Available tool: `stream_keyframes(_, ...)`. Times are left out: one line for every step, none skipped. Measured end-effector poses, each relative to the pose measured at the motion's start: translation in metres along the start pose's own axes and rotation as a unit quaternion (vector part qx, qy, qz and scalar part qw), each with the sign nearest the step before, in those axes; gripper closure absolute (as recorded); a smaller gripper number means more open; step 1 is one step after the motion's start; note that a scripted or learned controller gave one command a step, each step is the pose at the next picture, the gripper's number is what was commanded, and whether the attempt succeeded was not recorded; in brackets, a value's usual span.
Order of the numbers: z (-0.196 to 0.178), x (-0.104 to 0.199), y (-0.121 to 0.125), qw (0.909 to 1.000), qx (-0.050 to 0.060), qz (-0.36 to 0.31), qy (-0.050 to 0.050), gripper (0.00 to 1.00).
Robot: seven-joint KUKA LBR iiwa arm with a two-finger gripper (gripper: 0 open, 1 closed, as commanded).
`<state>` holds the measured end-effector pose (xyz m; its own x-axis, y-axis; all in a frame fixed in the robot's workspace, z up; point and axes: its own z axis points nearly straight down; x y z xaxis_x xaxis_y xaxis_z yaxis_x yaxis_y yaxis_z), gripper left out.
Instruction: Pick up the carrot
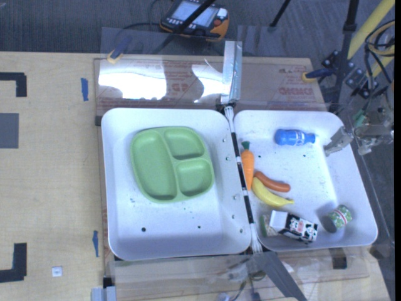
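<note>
Gripper is hanging over the right bin's upper right edge, nothing between its fingers; whether they are apart or together I cannot tell. Carrot is lying against the left wall of the right bin, green top pointing away. A hot dog and banana are lying just beside its tip. Blue bottle is lying near the gripper. Green divided plate is sitting in the left bin.

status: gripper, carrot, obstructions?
Gripper at right bin's right edge, holding nothing. Carrot against left wall, untouched. Hot dog and banana touching its tip.
</note>
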<state>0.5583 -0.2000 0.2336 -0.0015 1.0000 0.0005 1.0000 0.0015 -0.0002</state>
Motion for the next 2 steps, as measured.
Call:
stream_keyframes(0.087, 0.101, -0.015, 1.0, 0.0, 0.005, 0.0, 0.0)
stream_keyframes(0.05, 0.139, -0.079, 0.9713, 0.002, 0.238, 0.0, 0.0)
